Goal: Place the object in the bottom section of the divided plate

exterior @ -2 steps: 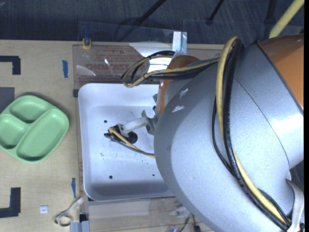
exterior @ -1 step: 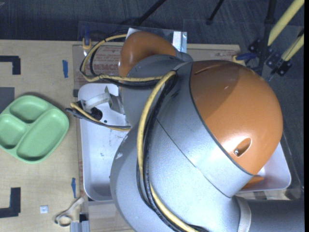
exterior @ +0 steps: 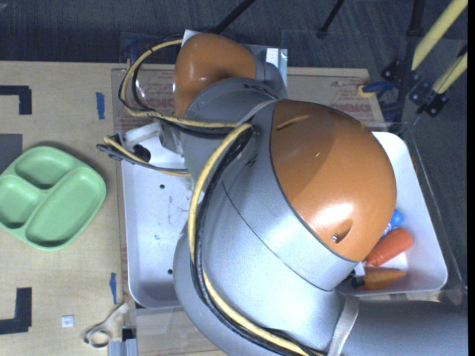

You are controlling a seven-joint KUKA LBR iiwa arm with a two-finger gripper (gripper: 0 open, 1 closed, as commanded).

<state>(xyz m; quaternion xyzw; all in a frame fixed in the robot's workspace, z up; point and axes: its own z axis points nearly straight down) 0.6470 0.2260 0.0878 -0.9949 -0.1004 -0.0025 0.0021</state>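
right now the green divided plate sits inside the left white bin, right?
No. In the camera view the green plate sits on the wooden bench, outside the left bin and to its left.

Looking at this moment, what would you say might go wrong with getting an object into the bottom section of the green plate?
1. The arm covers most of both bins, so any pick is hard to check from the camera view.
2. The orange objects lie crowded in the right bin's corner, so a grasp may slip or take two.
3. The divided plate sits outside the bins, far left; a long carry risks a drop.
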